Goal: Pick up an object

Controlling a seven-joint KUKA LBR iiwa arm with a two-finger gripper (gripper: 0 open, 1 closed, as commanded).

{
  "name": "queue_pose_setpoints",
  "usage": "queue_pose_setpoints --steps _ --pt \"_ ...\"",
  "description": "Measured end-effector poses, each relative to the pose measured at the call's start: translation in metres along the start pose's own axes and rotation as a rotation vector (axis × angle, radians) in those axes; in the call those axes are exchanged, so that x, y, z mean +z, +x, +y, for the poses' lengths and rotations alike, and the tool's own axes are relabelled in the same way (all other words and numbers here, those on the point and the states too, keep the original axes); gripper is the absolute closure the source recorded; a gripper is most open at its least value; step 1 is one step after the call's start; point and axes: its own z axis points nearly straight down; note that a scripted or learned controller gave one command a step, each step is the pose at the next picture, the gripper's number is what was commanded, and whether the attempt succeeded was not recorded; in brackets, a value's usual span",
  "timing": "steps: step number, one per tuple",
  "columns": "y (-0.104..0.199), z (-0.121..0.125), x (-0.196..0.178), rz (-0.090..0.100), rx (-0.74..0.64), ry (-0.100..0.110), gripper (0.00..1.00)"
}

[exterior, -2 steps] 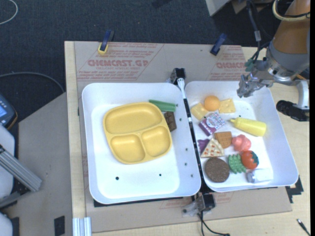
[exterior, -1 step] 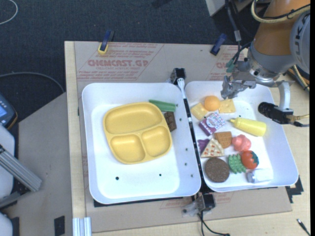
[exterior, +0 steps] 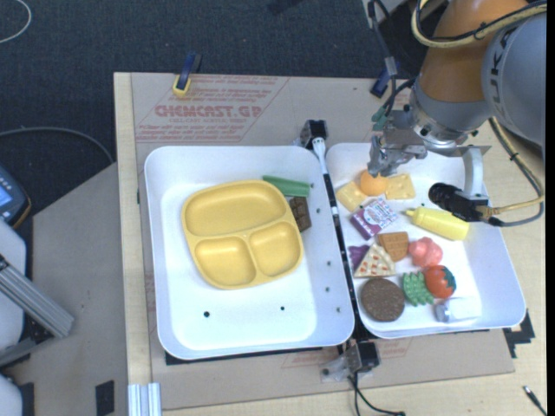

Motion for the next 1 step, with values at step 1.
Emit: queue_pose_setpoints --steps 1 --pt "-0.0143 -0.0028 -0.0020 -0.001 0.005 -0.001 1.00"
